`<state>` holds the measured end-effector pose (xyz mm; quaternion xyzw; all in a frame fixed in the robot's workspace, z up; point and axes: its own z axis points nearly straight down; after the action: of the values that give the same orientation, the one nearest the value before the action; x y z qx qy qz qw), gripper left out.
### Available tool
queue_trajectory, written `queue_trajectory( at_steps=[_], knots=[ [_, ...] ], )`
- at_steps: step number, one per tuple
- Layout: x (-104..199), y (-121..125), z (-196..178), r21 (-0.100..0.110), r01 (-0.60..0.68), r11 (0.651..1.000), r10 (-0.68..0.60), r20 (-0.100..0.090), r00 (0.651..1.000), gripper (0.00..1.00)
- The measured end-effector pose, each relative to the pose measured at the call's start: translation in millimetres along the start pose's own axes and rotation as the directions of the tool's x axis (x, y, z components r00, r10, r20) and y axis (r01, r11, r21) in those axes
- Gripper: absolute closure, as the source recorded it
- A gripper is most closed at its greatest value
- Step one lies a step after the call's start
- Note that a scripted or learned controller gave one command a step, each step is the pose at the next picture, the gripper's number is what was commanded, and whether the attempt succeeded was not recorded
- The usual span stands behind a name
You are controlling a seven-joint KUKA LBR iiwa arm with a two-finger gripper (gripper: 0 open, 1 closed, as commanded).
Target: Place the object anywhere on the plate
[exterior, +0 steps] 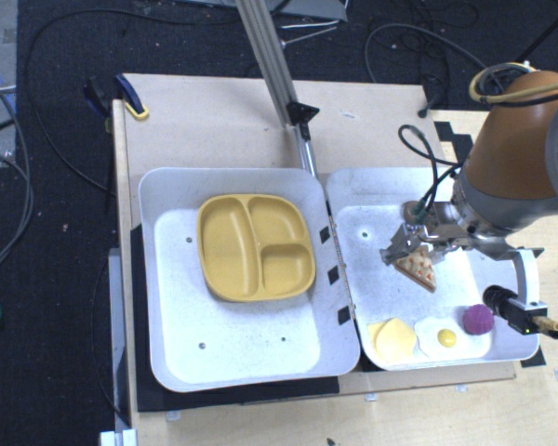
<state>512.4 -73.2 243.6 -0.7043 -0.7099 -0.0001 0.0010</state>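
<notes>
Gripper [405, 252] over right bin [372, 203]; jaw state: cannot tell.
Pizza slice [418, 268] touching gripper at its 5 o'clock; yellow divided plate [256, 247] in left bin [167, 249].

Matt yellow plastic plate [256, 247], wood bench [214, 124].

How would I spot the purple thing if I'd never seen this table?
Find the right-hand white bin. Along its near edge lie a yellow blob, a fried egg, then the purple ball, farthest right. It is the sole round, purple item.
</notes>
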Motion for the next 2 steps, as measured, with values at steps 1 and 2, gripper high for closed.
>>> queue_trajectory(
  at_steps=[1, 2],
  knots=[
    [60.6, 5.1, -5.1, -0.002, 0.001, 1.0, -0.001, -0.001, 1.0, 1.0],
    [116.9, 8.7, -9.9, -0.002, 0.001, 1.0, -0.001, 0.0, 1.0, 1.0]
  ],
)
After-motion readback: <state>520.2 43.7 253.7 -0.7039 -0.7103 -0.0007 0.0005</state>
